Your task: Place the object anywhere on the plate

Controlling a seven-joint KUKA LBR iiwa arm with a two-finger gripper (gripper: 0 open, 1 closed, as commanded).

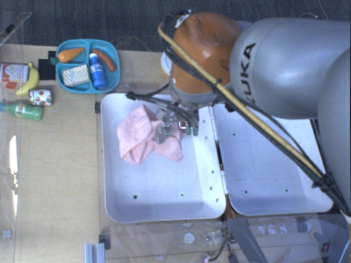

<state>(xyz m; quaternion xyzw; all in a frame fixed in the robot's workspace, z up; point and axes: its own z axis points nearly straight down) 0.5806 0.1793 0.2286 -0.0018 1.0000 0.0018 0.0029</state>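
A crumpled pink cloth [140, 136] lies in the upper part of the left white bin [159, 193]. My gripper [166, 129] hangs straight down from the orange wrist and sits on the cloth's right side, touching or pressing into it. The wrist hides the gripper's upper part. A blue divided plate [113, 53] rests on the bench beyond the left bin's far left corner, well away from the gripper. It holds a toy carrot [71, 54], a small blue bottle [97, 71] and other small toy foods.
The right white bin [274, 169] lies under my arm. On the bench at far left are a banana [30, 79], a small can [40, 97], a green bottle [22, 111] and a carton [13, 73].
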